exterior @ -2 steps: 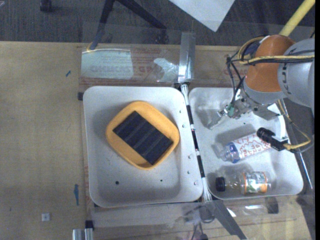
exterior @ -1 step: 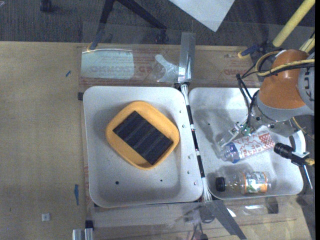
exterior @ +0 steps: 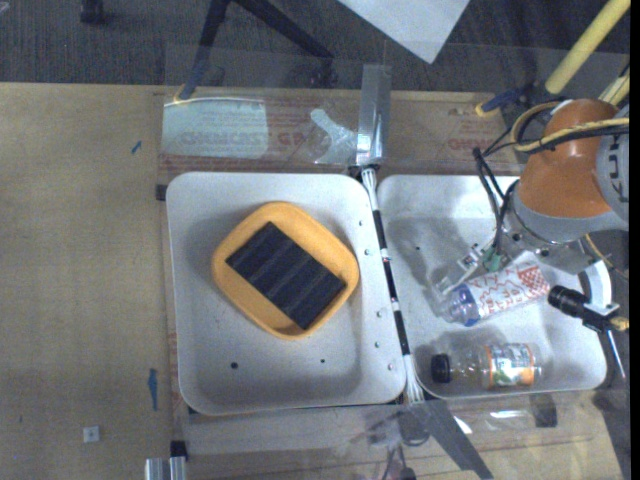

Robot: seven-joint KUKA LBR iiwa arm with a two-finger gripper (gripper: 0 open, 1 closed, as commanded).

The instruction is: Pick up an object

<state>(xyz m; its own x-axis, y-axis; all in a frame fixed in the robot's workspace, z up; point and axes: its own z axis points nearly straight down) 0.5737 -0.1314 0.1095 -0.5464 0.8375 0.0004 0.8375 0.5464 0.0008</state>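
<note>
The arm's orange band (exterior: 567, 158) hangs over the right bin (exterior: 425, 213), and the gripper (exterior: 487, 263) reaches down from it toward the bin floor. How wide it stands cannot be told from this view, since the wrist hides most of it.

Just below and slightly to the right of the gripper lies a clear bottle with a red and white label (exterior: 497, 293), on its side, its blue cap end pointing down and left. The gripper tip sits right at the bottle's upper edge; whether it touches cannot be told. A crumpled bit of clear wrap (exterior: 455, 270) lies just left of the gripper, against the bottle.

Further below the gripper, near the bin's front edge, a second bottle with a black cap and an orange and green label (exterior: 490, 365) lies on its side, apart from the first.

Well to the left of the gripper, in the left bin (exterior: 200, 358), rests a yellow tray with a dark ribbed top (exterior: 285, 268).
</note>
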